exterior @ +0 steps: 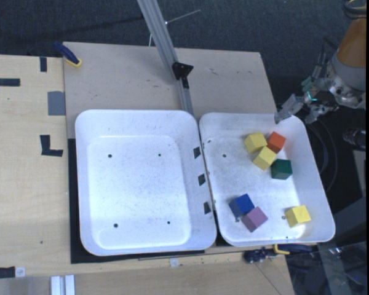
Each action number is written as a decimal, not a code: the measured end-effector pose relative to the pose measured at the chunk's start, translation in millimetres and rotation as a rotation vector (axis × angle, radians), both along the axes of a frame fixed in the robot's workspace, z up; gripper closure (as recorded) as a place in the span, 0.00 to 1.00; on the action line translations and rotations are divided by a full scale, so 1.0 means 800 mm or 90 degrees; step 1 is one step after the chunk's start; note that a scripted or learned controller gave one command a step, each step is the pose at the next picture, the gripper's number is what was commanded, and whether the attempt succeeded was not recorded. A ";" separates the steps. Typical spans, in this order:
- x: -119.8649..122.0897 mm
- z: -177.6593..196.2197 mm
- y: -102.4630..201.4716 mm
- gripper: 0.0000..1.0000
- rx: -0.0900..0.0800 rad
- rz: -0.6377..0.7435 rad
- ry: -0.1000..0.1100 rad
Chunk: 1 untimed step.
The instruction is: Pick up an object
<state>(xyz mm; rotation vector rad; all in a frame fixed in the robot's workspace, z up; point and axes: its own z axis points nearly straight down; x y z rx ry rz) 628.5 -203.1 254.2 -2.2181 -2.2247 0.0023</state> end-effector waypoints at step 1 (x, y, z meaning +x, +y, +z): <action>0.000 0.000 0.000 0.00 0.000 -0.001 0.000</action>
